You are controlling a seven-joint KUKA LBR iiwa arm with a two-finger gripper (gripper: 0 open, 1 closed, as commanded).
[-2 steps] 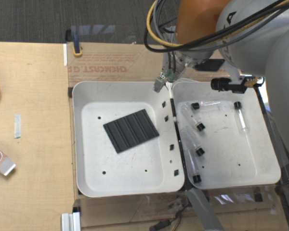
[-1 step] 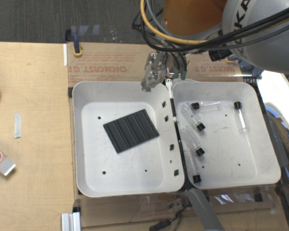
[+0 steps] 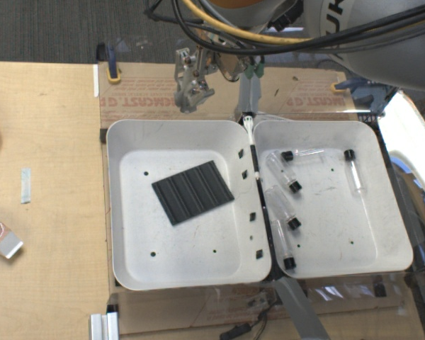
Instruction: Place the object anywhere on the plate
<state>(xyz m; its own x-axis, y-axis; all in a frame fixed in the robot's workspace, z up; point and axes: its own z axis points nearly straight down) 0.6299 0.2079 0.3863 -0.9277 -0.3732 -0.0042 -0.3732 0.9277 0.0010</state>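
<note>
A dark grey ribbed plate (image 3: 193, 192) lies flat and slightly turned in the middle of the left bin (image 3: 127, 261). Several clear tubes with black caps lie in the right bin (image 3: 389, 246): one tube (image 3: 353, 172) at the back right, one tube (image 3: 304, 154) at the back left, and others (image 3: 285, 214) in a line along the left wall. My gripper (image 3: 189, 102) hangs over the cardboard strip just behind the left bin's back rim, well away from the tubes and above the plate's far side. I see nothing clearly held in it.
Black cables and the arm's grey and orange body (image 3: 290, 6) cross the top of the view. Blue clamps (image 3: 112, 66) hold the cardboard at the back. On the wooden bench to the left lie a small grey strip (image 3: 25, 186) and a wrapped block (image 3: 3, 237).
</note>
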